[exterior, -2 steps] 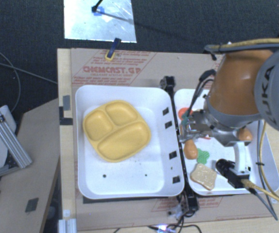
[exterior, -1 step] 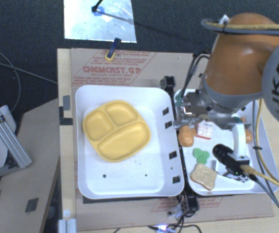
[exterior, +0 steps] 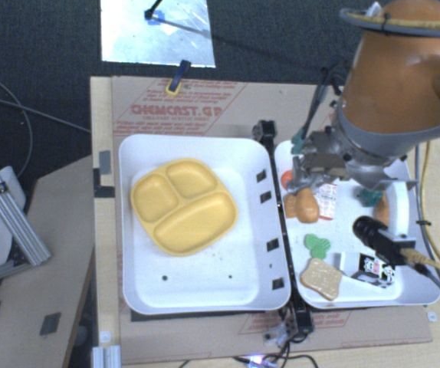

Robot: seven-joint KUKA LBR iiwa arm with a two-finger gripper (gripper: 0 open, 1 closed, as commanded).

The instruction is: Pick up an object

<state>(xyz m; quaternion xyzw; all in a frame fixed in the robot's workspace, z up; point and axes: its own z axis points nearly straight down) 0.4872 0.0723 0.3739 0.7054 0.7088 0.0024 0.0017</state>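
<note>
The claw (exterior: 306,181) hangs low in the right bin (exterior: 415,294), just above the tan potato-like piece (exterior: 306,205), seemingly to grab it.

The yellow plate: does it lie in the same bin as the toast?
No. The plate lies in the left bin, the toast in the right bin.

The yellow three-compartment plastic plate (exterior: 183,205) lies in the left white bin (exterior: 205,290), while right of it the end effector (exterior: 312,173) hangs over the right bin's brown potato-shaped toy (exterior: 307,205), green piece (exterior: 317,245) and toast slice (exterior: 321,278).
</note>
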